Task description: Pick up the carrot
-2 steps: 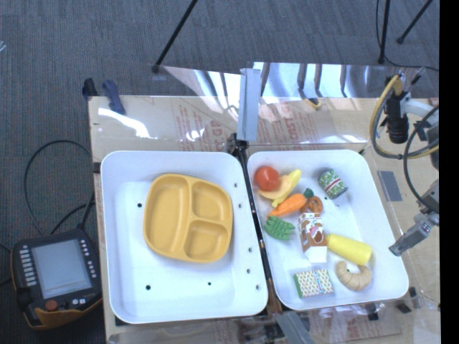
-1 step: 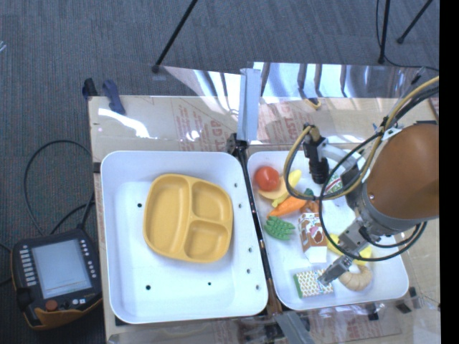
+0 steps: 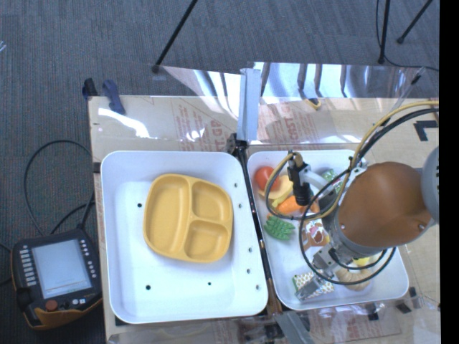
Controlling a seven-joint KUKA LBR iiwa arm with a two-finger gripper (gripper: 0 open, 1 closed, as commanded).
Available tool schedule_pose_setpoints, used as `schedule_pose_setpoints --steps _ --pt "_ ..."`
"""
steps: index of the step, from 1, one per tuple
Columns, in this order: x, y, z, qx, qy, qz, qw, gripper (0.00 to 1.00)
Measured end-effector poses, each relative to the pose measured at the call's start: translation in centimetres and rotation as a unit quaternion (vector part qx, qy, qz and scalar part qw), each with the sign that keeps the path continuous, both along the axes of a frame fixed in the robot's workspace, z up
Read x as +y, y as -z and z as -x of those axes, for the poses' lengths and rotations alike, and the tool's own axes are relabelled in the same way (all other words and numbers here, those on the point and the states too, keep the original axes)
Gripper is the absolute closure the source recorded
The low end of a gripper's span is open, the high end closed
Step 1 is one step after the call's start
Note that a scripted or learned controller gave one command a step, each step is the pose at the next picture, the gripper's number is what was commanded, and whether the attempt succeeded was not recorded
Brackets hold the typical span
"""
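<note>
The arm (image 3: 384, 203) hangs over the right bin (image 3: 399, 287) because the carrot (image 3: 287, 206) lies there, by the bin's left wall towards its far edge. The gripper (image 3: 320, 260) sits nearer the front edge, and I cannot tell whether it is open or has hold of anything. I count one carrot, crowded by one red piece (image 3: 263, 176), one yellow piece (image 3: 281, 190) and one green piece (image 3: 278, 228), while one plate (image 3: 188, 217) sits alone in the left bin (image 3: 122, 264).
</note>
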State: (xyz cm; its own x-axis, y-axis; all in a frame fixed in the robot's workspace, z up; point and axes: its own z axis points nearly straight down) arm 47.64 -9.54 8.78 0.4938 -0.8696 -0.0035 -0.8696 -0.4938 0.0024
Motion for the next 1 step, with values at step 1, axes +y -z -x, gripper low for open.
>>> schedule_pose_setpoints --steps 1 --pt "-5.75 -3.77 -8.28 -0.006 0.004 0.0009 1.0 0.0"
